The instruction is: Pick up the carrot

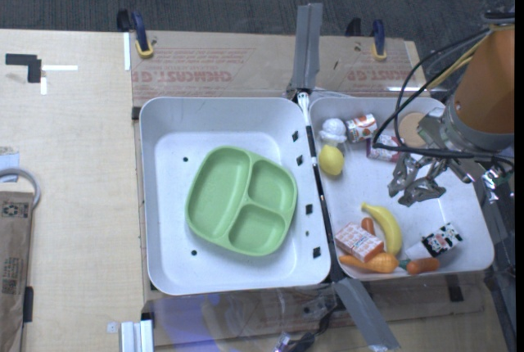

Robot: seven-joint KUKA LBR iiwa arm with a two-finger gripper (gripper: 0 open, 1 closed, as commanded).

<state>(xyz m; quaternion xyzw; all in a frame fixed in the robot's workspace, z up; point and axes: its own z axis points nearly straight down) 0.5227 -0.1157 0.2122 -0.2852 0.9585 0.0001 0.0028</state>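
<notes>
The orange carrot point(372, 263) lies at the front edge of the right bin point(475, 256), just below a small orange-and-white carton point(359, 241) and a banana point(386, 226). My gripper point(417, 185) hangs over the middle of the right bin, up and to the right of the carrot and well apart from it. Its grey fingers point(403, 178) are spread open and hold nothing.
The right bin also holds a lemon point(331, 160), a white lump point(332, 129), a small can point(361, 128), a black-and-white item point(442, 240) and a small red-orange piece point(422, 265). A green divided plate point(214, 178) lies in the left bin point(160, 260).
</notes>
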